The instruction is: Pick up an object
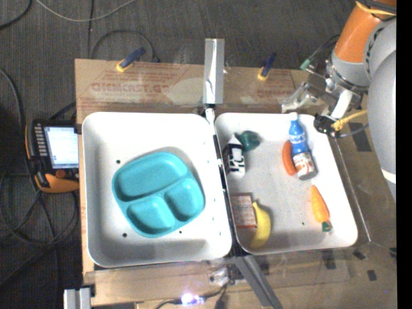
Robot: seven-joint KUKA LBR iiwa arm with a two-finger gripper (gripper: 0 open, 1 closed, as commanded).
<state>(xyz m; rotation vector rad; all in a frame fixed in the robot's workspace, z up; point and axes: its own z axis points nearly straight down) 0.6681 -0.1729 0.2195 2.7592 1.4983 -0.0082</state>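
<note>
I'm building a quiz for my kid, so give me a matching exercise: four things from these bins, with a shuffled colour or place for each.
1 divided plate
2 banana
3 carrot
4 bottle

A yellow
B blue cap
C alone in the left bin
D orange, by the right bin's right wall

Pairs: 1-C, 2-A, 3-D, 4-B

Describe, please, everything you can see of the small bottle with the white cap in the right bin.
The bottle is small and looks like plastic. It has a white cap, a blue body with white marks, and a red and white band at its base. It lies on its side on the floor of the right bin, near the far right corner, with the cap toward the far wall. A red-orange oblong thing lies along its side and seems to touch it.
</note>
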